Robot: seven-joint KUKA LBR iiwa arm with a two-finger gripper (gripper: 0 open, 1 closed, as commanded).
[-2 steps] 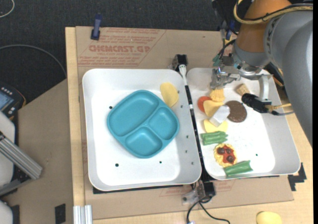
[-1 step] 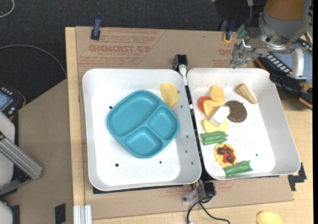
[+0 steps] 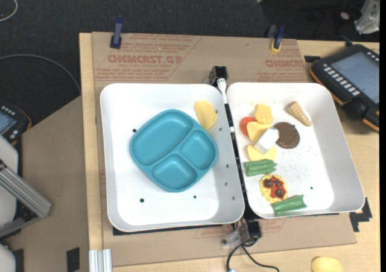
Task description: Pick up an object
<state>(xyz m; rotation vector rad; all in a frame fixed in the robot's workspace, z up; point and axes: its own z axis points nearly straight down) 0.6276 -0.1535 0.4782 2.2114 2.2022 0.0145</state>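
The left bin [image 3: 120, 192] holds a blue three-compartment plate [image 3: 174, 149] and a yellow oval toy [image 3: 205, 114] at the plate's upper right. The right bin [image 3: 338, 162] holds several toy foods: a tan cone piece [image 3: 299, 113], yellow cheese wedges [image 3: 263, 114], a red tomato piece [image 3: 248, 126], a brown round cookie [image 3: 287, 136], a white block [image 3: 267, 139], a green bean pod [image 3: 260, 167], a small pizza slice [image 3: 274, 187] and another green pod [image 3: 289, 205].
A black teach pendant [image 3: 353, 78] lies on the bench at the right. Blue and yellow clamps [image 3: 116, 34] hold the cardboard at the back. A yellow object [image 3: 325, 264] sits at the bottom right, off the bins.
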